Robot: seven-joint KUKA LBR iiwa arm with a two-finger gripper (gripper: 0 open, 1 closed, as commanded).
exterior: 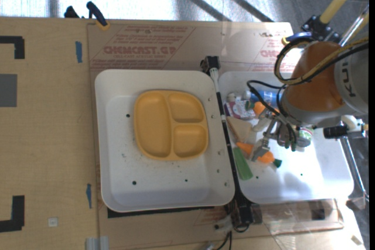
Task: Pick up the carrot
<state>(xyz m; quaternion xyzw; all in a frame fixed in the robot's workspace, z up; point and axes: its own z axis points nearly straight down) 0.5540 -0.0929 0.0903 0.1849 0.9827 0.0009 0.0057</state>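
Note:
The carrot (265, 156) is a small orange piece with a green top, lying in the right bin (316, 175) near its left-centre. My gripper (263, 143) hangs low over the right bin, its tip just above and touching or almost touching the carrot's upper side. The grey arm with its orange band (313, 82) covers the bin's upper right part. I cannot make out whether the carrot sits inside the gripper or just beneath it.
A long green vegetable (242, 163) lies left of the carrot by the bin wall, with an orange piece (244, 148) above it. A purple-white packet (238, 107) and another orange item (258, 107) sit further back. The left bin (117, 184) holds a yellow divided plate (171, 124).

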